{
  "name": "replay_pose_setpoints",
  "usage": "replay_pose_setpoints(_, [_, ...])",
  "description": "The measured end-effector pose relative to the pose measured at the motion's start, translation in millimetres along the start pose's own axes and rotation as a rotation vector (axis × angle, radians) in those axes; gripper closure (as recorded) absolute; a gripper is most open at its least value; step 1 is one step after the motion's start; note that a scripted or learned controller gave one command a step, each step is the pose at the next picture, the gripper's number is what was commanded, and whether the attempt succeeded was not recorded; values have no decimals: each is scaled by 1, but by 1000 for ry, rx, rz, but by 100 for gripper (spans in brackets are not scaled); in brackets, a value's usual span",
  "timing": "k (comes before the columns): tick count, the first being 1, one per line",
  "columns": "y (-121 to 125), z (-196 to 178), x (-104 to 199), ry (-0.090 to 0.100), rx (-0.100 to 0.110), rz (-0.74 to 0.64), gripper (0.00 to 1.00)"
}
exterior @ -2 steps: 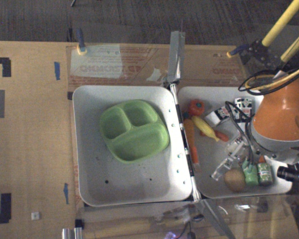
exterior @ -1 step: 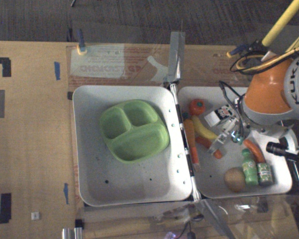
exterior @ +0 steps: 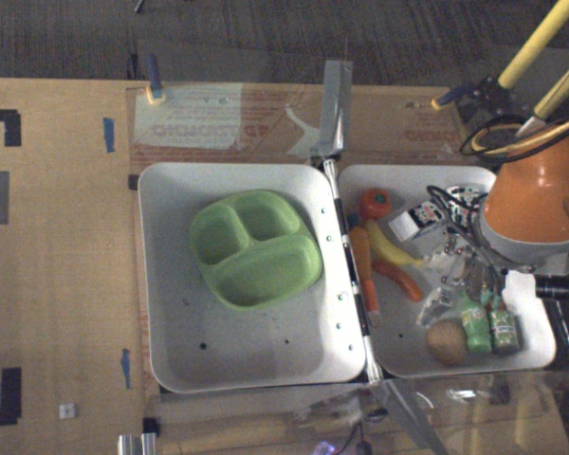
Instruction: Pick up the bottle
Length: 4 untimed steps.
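Two small green bottles lie side by side near the front right of the right bin [exterior: 541,354], one [exterior: 474,330] just left of the other [exterior: 502,329]. My gripper [exterior: 452,280] hangs low over the middle of that bin, just up and left of the bottles, below the orange-banded wrist [exterior: 536,197]. Nothing can be seen held in it. Cables and the wrist hide the bin's far right part.
The right bin also holds a brown potato [exterior: 446,342] beside the bottles, a red pepper [exterior: 398,279], a banana [exterior: 389,245], a carrot [exterior: 362,265], a tomato [exterior: 376,202] and a small white box [exterior: 413,221]. A green divided plate [exterior: 256,247] lies in the left bin [exterior: 171,349].
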State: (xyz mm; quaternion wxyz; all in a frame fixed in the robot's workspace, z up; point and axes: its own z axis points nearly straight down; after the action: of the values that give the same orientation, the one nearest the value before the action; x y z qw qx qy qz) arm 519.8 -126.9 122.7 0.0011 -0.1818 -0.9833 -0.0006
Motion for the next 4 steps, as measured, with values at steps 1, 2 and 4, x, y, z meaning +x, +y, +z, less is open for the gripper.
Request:
replay_pose_setpoints(1, [-34, 12, 31, 1, 0, -138, 0])
replay_pose_setpoints(2, [-33, 3, 31, -1, -2, -136, 100])
replay_pose_setpoints(4, [35, -101, 57, -3, 0, 34, 0])
